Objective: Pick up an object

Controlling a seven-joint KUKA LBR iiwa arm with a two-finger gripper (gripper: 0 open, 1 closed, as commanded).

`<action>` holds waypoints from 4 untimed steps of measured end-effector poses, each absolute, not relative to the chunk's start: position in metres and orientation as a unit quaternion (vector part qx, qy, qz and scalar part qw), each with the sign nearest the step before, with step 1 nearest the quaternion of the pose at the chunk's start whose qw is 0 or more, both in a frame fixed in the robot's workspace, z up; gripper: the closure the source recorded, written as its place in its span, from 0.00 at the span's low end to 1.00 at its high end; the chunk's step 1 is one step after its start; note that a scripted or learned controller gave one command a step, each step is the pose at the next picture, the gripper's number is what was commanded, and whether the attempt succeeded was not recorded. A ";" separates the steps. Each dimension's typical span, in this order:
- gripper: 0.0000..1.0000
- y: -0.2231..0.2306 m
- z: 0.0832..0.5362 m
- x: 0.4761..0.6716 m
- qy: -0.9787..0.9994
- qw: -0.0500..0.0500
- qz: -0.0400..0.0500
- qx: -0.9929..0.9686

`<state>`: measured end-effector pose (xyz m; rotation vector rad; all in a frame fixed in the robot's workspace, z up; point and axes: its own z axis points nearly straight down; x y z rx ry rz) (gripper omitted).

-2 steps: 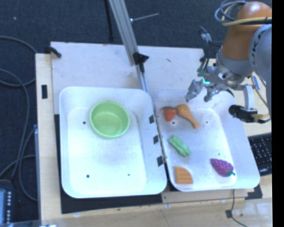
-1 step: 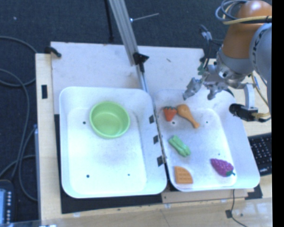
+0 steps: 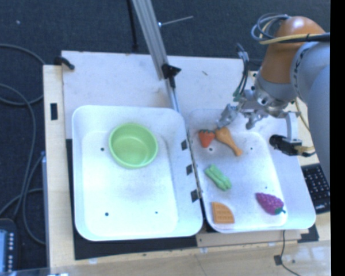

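Observation:
In the right bin (image 3: 287, 209) lie a red-orange carrot-like toy (image 3: 206, 138), a tan drumstick (image 3: 228, 140), a green pea pod (image 3: 218, 177), an orange waffle piece (image 3: 222, 213) and a purple grape bunch (image 3: 269, 203). My gripper (image 3: 240, 117) hangs over the bin's back edge, just above and right of the drumstick. Its fingers (image 3: 227, 116) are spread apart with nothing between them.
A light green bowl (image 3: 133, 145) sits in the left bin (image 3: 92, 211), toward its back. A slanted metal pole (image 3: 152, 30) rises behind the bins and ends at a black clamp (image 3: 171, 71). The divider between the bins carries small black clips (image 3: 192, 169).

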<state>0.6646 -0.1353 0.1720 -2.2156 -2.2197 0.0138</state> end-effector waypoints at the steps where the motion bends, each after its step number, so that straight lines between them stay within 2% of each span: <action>1: 0.00 -0.135 0.115 0.674 -0.710 0.002 0.003 -0.704; 2: 0.00 -0.135 0.099 0.674 -0.710 0.001 0.003 -0.704; 3: 1.00 -0.136 0.112 0.676 -0.711 -0.001 0.003 -0.703; 4: 1.00 -0.133 0.175 0.672 -0.710 -0.002 -0.003 -0.705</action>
